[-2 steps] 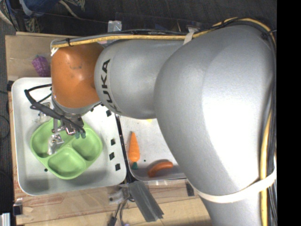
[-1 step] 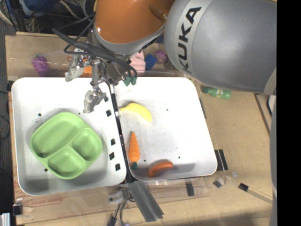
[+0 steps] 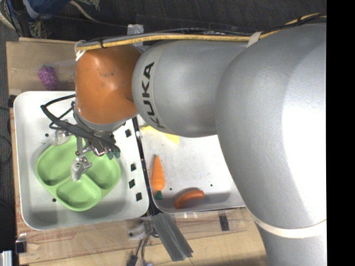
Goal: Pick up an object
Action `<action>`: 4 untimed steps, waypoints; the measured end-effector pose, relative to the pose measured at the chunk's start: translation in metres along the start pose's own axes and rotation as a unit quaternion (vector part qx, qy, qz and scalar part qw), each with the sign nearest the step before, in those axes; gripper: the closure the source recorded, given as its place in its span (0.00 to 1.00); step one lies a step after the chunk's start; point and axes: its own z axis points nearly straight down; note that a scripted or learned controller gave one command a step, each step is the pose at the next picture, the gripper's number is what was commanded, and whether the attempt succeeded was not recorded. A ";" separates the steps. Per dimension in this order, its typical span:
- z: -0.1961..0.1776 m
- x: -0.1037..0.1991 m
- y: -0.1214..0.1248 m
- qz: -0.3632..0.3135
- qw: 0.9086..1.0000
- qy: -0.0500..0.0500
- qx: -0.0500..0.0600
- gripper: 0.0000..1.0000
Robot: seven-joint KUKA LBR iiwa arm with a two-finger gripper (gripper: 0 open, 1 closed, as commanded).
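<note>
The grey arm (image 3: 222, 65) is seen reaching in from the right, with its orange band (image 3: 102, 85) held over the far part of the left bin (image 3: 25, 148). The tool (image 3: 80, 168) hangs below the band, directly above a green divided plate (image 3: 55, 170) that lies in the middle of the left bin. The fingers are too small and too blurred against the plate for it to be told whether they are apart or together, and nothing can be made out between them. Black cables (image 3: 52, 112) are looped beside the wrist over the far left part of that bin.

In the right bin (image 3: 211, 201), two candidate things for picking are found. A toy carrot (image 3: 158, 173) lies along the left wall, its green end pointed toward the near edge. An orange-red oblong piece (image 3: 189, 197), perhaps a sausage, lies near the near wall, just beside the carrot's lower end but apart from it. A small yellow thing (image 3: 172, 139) is partly hidden under the arm at the far side of this bin.

On the wooden surface (image 3: 33, 60), beyond the far left corner of the left bin, a purple object (image 3: 48, 76) is set.
</note>
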 end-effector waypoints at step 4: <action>-0.082 -0.057 -0.072 -0.247 0.969 -0.004 0.002 0.00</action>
